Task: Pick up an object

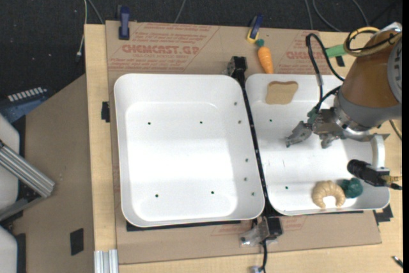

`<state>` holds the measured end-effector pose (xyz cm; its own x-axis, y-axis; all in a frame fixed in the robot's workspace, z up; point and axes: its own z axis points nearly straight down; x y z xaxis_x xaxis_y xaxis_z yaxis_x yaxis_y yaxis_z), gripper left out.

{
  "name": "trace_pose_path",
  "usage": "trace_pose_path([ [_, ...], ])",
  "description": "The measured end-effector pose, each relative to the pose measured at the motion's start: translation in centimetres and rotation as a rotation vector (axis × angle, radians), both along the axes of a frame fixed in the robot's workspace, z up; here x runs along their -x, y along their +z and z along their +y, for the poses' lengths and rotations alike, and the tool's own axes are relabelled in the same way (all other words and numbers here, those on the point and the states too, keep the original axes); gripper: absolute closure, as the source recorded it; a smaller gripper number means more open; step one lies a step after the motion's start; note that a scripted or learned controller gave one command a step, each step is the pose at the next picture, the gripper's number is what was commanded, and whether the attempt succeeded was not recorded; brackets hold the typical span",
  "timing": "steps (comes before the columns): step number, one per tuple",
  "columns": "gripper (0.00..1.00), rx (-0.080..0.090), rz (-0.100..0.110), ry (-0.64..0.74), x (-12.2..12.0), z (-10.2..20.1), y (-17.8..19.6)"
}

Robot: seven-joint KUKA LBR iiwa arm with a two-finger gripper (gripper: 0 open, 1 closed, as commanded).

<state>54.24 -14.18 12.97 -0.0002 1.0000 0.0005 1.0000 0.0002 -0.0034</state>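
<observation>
The gripper [312, 137] hangs over the right bin [281, 169], fingers spread wide, gripping nothing. A croissant [328, 194] lies near the front rim. The cardboard [160, 48] reads "CHEMCAST GP".

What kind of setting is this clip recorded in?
Probably a robotics lab bench set up for grasping trials: two white bins clamped to cardboard, a robot arm reaching over the right bin, toy food inside, loose cables on dark carpet.

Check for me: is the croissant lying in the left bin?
No, the croissant lies near the front edge of the right bin, beside a green object.
</observation>
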Motion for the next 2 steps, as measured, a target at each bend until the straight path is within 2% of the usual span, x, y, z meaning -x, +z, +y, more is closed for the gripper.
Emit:
trace_pose_path([
  [1, 0.0, 0.0, 0.0, 0.0, 0.1, 0.0, -4.7],
  [2, 1.0, 0.001, -0.005, 0.0, 0.0, 0.0, -3.4],
])
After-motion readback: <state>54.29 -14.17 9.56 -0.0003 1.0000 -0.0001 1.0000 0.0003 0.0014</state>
